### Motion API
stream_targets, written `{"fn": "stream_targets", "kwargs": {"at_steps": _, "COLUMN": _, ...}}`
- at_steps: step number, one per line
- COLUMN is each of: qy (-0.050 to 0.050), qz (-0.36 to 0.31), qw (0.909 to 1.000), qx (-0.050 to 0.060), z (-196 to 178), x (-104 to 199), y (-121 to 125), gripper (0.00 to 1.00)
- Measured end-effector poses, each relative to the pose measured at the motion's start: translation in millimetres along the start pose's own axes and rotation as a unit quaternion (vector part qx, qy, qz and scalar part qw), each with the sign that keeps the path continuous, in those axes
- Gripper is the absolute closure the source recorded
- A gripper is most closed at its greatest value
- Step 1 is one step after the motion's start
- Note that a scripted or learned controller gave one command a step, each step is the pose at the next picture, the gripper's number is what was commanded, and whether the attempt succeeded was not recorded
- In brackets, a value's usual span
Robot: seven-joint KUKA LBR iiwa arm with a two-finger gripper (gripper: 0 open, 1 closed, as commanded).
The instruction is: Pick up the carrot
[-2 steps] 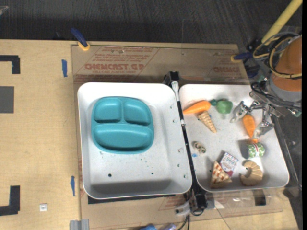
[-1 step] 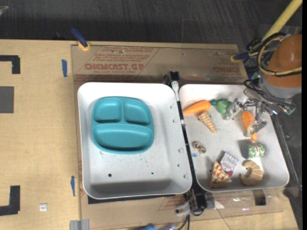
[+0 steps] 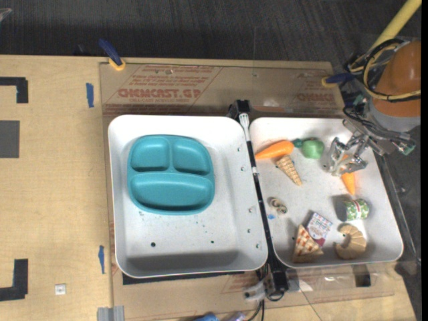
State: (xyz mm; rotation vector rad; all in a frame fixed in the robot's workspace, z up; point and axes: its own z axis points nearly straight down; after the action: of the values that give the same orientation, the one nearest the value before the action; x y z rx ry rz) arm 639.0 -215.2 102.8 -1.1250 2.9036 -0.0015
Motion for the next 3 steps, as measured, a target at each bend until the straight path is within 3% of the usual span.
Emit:
{"fn": "stream_targets", "kwargs": {"at_steps": 1, "qy": 0.001, "qz": 0.000, "qw": 1.0000, "qx": -0.001, "z": 0.9, "x": 0.4, "y": 0.4, "gripper": 0.00}}
{"fn": "stream_targets", "kwargs": {"at_steps": 2, "qy": 0.008, "qz": 0.236, "qw": 0.9717, "qx": 0.001, "z": 15.1, "x": 3.5, "y": -6.8, "gripper": 0.00}}
{"fn": "stream_targets", "kwargs": {"at_steps": 3, "qy": 0.010, "qz": 0.424, "qw": 0.9058, "qx": 0.002, "z": 14.1, "x": 26.1, "y": 13.0, "gripper": 0.00}}
